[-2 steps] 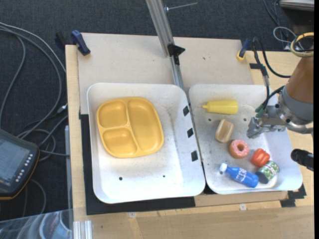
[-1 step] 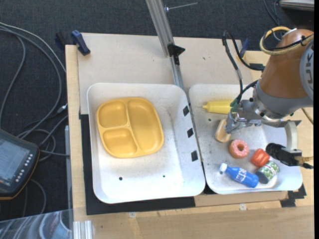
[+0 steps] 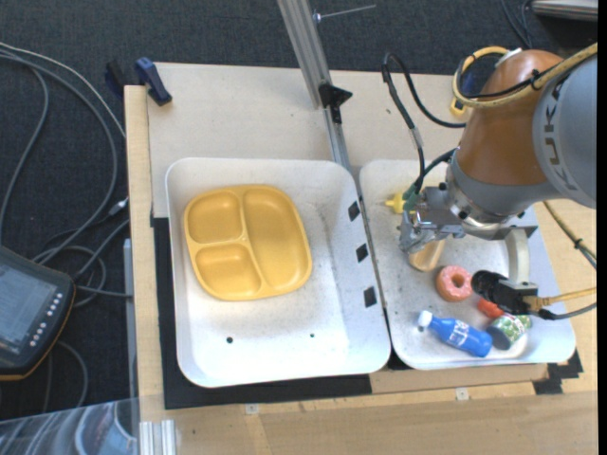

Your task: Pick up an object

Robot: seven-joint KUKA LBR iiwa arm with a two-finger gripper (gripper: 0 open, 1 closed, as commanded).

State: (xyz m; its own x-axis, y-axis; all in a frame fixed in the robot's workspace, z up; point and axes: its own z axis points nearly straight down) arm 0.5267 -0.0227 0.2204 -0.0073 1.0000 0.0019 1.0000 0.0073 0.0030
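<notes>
Gripper (image 3: 424, 240) hung low in the right bin (image 3: 398, 344), just above a tan object (image 3: 427, 254) at its tip; finger state could not be told. Lay close below-right: pink donut (image 3: 454, 283). Farther toward the near rim, well apart: blue bottle (image 3: 459, 334), long axis slanting left to right.

Robot arm (image 3: 531, 131): rounded grey casing with a broad orange band (image 3: 503, 150) above the wrist; part of dark lettering shows on the grey shell at the frame's right. Below the band, a grey ring flange. Black cables (image 3: 410, 112) loop along the arm's left side; a yellow-sheathed loop sits at the top of the orange section. Gripper (image 3: 417, 240): metallic silver hardware with small yellow and green fittings.
</notes>
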